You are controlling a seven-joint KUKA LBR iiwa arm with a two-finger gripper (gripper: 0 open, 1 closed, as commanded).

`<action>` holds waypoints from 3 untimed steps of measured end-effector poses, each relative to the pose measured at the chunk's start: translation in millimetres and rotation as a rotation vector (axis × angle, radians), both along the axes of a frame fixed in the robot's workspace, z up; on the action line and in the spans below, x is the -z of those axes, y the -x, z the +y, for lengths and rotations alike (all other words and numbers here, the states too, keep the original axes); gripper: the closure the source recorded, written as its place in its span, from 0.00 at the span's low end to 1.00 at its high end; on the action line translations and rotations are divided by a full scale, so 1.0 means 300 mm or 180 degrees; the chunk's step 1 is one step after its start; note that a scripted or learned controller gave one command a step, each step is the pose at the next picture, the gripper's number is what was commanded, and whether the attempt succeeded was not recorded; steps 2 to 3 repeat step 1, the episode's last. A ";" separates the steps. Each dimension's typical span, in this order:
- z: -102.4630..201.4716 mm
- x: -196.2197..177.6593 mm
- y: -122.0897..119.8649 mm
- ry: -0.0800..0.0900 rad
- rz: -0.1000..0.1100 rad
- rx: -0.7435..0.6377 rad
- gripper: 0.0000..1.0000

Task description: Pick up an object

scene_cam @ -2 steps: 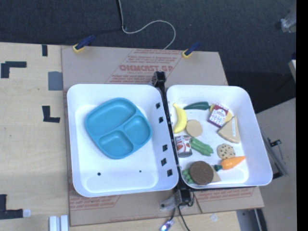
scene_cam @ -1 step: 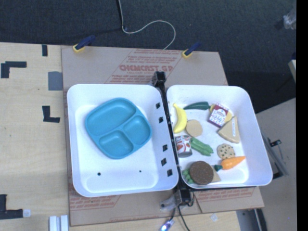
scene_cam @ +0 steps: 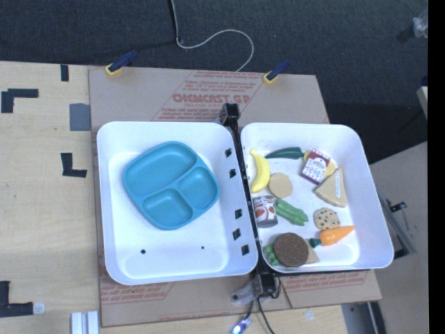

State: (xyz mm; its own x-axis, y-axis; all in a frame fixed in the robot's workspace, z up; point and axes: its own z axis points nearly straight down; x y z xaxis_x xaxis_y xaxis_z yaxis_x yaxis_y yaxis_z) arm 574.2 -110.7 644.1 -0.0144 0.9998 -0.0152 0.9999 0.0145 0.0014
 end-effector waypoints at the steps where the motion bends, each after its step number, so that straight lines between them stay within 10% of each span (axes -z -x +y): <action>1: 0.002 -0.034 -0.001 0.0003 -0.0002 -0.0002 1.00; 3: 0.002 -0.034 -0.001 0.0003 -0.0002 -0.0002 1.00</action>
